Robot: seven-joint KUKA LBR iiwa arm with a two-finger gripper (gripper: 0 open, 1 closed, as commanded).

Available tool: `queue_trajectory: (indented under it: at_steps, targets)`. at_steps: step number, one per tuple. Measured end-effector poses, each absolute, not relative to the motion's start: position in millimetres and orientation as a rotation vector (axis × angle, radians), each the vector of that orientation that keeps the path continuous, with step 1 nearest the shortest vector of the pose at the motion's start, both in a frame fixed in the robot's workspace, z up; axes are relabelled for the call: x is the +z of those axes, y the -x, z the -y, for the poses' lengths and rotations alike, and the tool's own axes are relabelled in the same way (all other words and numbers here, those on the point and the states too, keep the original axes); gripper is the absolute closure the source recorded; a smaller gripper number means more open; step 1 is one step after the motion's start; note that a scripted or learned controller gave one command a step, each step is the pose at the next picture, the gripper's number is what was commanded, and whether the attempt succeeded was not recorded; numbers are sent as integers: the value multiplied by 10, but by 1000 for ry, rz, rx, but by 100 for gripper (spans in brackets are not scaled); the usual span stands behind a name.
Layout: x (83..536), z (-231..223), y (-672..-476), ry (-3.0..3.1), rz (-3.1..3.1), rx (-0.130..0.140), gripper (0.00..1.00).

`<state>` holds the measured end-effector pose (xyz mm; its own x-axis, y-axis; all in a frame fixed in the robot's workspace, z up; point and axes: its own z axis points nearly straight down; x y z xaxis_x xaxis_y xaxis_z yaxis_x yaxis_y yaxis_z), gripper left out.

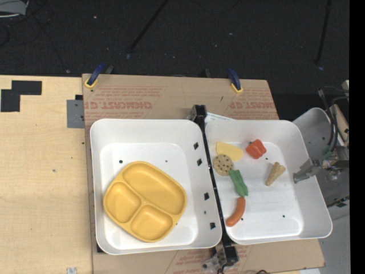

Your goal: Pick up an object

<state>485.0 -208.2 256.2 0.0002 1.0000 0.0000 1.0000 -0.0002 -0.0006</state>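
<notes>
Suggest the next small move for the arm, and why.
Probably move the gripper left and down toward the cone-shaped piece. The gripper sits at the right bin's right rim, holding nothing visible, and the cone is the nearest item, lying apart from the red piece and the others, so it looks easiest to reach.

Two white bins [191,131] sit side by side on the bench [40,170].
</notes>
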Motion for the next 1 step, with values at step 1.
queue_trajectory:
  at_steps: [1]
  targets:
    - [3176,1796,-4781,2222,2226,-5,0]
